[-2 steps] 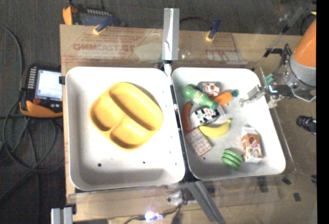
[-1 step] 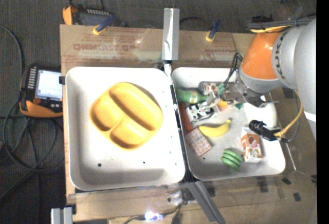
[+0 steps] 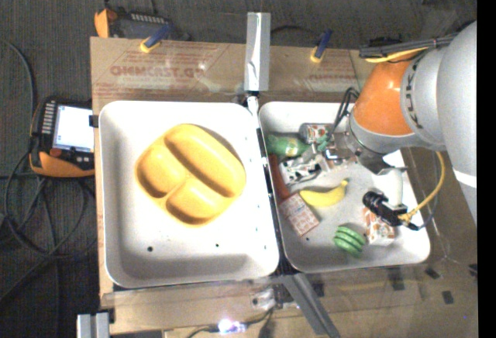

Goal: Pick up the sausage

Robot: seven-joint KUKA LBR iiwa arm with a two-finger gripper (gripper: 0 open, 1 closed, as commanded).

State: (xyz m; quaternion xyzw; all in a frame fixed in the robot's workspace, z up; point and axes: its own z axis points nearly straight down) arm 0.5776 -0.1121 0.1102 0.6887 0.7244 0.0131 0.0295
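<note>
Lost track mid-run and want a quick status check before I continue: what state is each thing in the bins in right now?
yellow plate: upside-down-looking, alone in left bin
banana: lying flat, right bin, free
green bottle: on its side by the divider
green round toy: resting near front wall
sausage: dark strip along the divider, not gripped
gripper: low over right bin

Right bin crowded: banana, green toy, cartons; little open floor between.

Yellow plate; yellow banana; white bins.
</note>
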